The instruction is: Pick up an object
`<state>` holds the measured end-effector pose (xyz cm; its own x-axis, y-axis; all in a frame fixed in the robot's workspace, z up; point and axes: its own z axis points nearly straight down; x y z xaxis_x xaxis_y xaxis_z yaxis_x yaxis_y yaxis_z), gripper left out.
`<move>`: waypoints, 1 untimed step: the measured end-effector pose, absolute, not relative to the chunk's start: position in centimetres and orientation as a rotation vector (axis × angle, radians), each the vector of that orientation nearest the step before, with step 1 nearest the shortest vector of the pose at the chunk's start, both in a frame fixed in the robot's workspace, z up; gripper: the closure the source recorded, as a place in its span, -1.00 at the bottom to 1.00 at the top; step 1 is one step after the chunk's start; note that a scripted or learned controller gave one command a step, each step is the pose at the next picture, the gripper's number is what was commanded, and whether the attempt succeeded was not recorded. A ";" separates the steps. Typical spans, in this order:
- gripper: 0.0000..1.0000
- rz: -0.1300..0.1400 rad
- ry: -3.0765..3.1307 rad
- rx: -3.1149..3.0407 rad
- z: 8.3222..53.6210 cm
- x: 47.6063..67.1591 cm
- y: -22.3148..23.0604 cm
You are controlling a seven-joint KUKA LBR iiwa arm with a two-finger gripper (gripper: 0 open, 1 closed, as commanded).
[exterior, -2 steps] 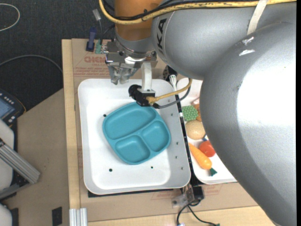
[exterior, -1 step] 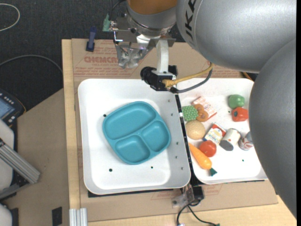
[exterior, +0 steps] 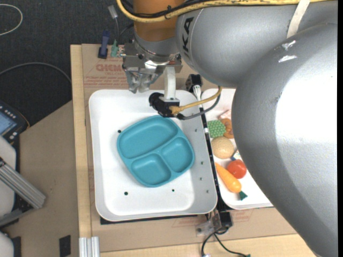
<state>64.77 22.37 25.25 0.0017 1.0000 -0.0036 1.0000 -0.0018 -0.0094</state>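
Two white bins sit side by side on the bench. The left bin (exterior: 107, 143), at frame centre-left, holds a teal divided plate (exterior: 155, 150) lying flat near its middle, three compartments facing up. The right bin (exterior: 252, 199), largely covered by the grey arm (exterior: 278, 90), holds toy food just right of the divider: a green piece (exterior: 216, 128), a beige rounded piece (exterior: 223, 147), a tomato (exterior: 236, 168) and a carrot (exterior: 229, 180). The gripper (exterior: 151, 84) hangs over the left bin's upper rim, above the plate and apart from it. Nothing visible between the fingers; their spread cannot be told.
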 end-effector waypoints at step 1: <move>1.00 -0.022 -2.228 -2.222 38.1 60.9 22.5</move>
<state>60.91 22.54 38.06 -0.0029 1.0000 0.0063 0.9999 0.0028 0.0139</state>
